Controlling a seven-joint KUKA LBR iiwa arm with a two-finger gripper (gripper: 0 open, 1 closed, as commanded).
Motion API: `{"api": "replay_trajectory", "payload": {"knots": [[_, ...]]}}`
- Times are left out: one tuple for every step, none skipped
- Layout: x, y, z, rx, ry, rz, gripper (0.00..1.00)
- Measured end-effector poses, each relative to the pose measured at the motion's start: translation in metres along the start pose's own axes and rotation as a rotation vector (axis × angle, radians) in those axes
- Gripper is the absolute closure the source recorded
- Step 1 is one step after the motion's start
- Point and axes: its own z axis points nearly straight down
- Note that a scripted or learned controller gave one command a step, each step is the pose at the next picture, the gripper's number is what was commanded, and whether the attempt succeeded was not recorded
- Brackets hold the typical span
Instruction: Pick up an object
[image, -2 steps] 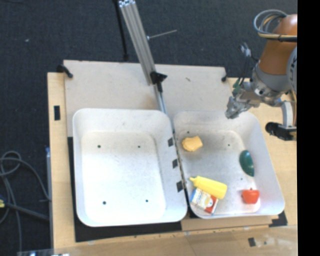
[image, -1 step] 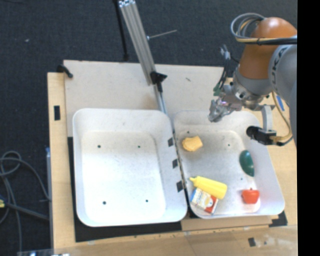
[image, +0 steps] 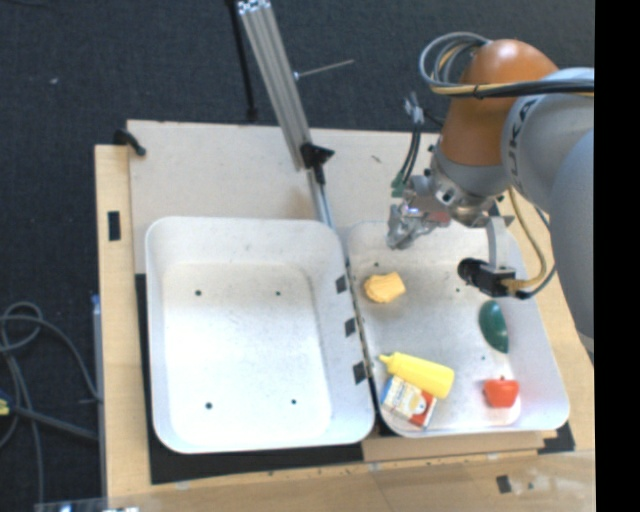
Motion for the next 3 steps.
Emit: {"api": "replay_trajectory", "payload": {"knots": [[0.047,0.002,-0.012,-0.003,0.000,-0.001,1.00],[0.098,-0.004,-0.027,-0.003,0.001,-0.002,1.00],[0.151,-0.001,-0.023,-0.002,0.000,-0.001,1.00]]}}
